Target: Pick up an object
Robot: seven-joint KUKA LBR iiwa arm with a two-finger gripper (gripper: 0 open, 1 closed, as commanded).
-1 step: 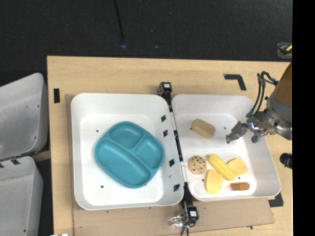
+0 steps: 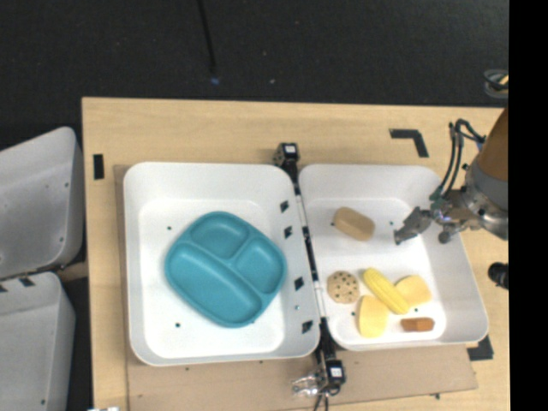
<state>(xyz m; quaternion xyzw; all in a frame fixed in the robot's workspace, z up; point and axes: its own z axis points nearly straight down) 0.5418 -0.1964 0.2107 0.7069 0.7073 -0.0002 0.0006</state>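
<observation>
Two shallow white bins sit side by side on the bench. The left bin (image 2: 137,255) carries a teal divided plate (image 2: 224,268) near its middle, with its long axis running from the bin's far-left corner toward its near-right corner. The right bin (image 2: 462,306) holds the small food items. A tan bread roll (image 2: 354,223) lies toward the far edge, its long axis roughly parallel to that edge and tilted slightly. A round speckled cookie (image 2: 342,287) lies near the bin's left wall. A yellow corn cob (image 2: 385,290) lies diagonally, pointing from far-left to near-right. It touches a yellow wedge (image 2: 413,290) on its right and a pale yellow piece (image 2: 372,317) toward the near edge. A small orange-brown sausage (image 2: 417,324) lies beside the near edge, its long axis parallel to it. The gripper (image 2: 421,225) hangs over the right bin's far-right part, right of the roll and apart from it. Its dark fingers stand slightly apart with nothing between them. No writing or labels can be read.
</observation>
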